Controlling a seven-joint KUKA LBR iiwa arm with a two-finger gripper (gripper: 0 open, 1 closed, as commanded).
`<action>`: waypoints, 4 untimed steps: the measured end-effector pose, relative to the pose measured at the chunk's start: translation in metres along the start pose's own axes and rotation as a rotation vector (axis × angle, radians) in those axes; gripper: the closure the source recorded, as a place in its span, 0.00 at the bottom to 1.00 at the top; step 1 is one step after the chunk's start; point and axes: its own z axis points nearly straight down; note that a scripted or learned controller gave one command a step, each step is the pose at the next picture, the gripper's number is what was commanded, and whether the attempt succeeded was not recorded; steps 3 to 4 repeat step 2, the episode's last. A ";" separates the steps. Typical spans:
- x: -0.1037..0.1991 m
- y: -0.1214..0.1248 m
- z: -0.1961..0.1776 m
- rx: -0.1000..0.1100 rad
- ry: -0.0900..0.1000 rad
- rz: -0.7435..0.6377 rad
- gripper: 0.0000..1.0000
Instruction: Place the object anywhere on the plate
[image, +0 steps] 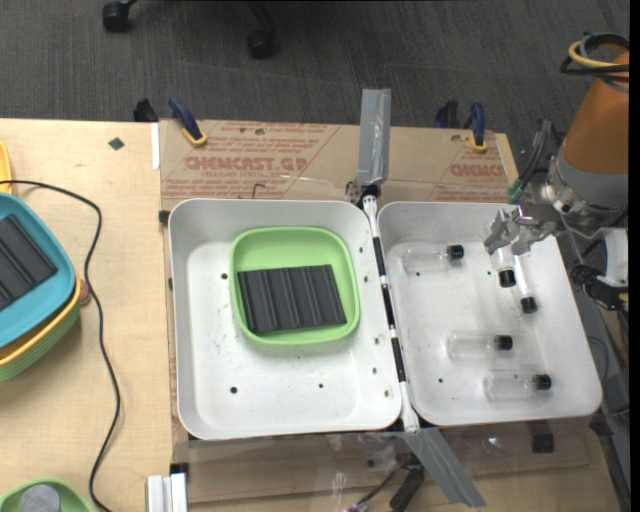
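Closest to the lens, along the near side of the right bin (560, 400), lies a clear vial (518, 382) with a black cap, and another vial (478, 345) sits just behind it. A third vial (430, 256) lies near that bin's far left corner. The gripper (508, 238) hangs over the far right part of the same bin, and a fourth vial (516, 288) shows directly beneath it, slanting down toward the bin floor; whether that one is clamped or merely lying under the tool, I cannot tell, nor whether the gripper is parted or closed. The green plate (292, 246) rests in the left bin (200, 390), carrying a dark ribbed insert (292, 298), well apart from all the vials. The likely risks: these vials are smooth, round and transparent, so a pinch could slip off or roll one aside. If one is held off-centre, it may tilt and drop during the carry across the divider between bins. Landing on the ribbed insert, it could also roll.
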 end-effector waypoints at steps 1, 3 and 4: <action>0.000 0.000 0.000 0.000 0.000 0.000 0.00; -0.044 0.005 -0.017 -0.001 -0.001 0.229 0.00; -0.044 0.005 -0.017 -0.001 -0.001 0.229 0.00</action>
